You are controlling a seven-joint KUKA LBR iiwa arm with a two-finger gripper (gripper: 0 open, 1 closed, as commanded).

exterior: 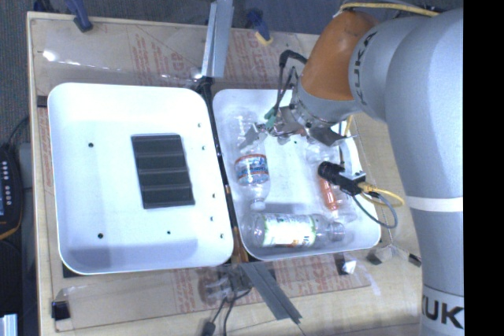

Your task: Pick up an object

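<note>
We find the arm (394, 67) reaching in over the right bin (228, 102), with the gripper (285, 124) low above that bin's upper part, near a piece of crumpled clear plastic (246, 130). We cannot tell how far the tool is open, nor whether it has hold of anything; the wrist and its cabling cover the working end. The candidates for picking all lie in the right bin. A small water bottle (253, 171) lies near the bin's left wall, just below the crumpled plastic. A larger clear bottle with a green and white label (293, 230) lies on its side along the bottom wall. A slim orange item (330, 195) lies toward the right wall, partly under a black fitting on the arm; we cannot identify it. The left bin (63, 169) carries a dark ribbed block (163, 170), well apart from the gripper. In our judgement the bottles will be light, smooth and slippery, with thin walls that give under pressure and a round body inclined to roll. We would take hold across the middle of the body, fingers square to the long axis, preferably on the label, where the surface offers more grip. The small water bottle appears the nearest sound candidate. The crumpled plastic looks flimsy and would likely fold or slip out of a pinch.
</note>
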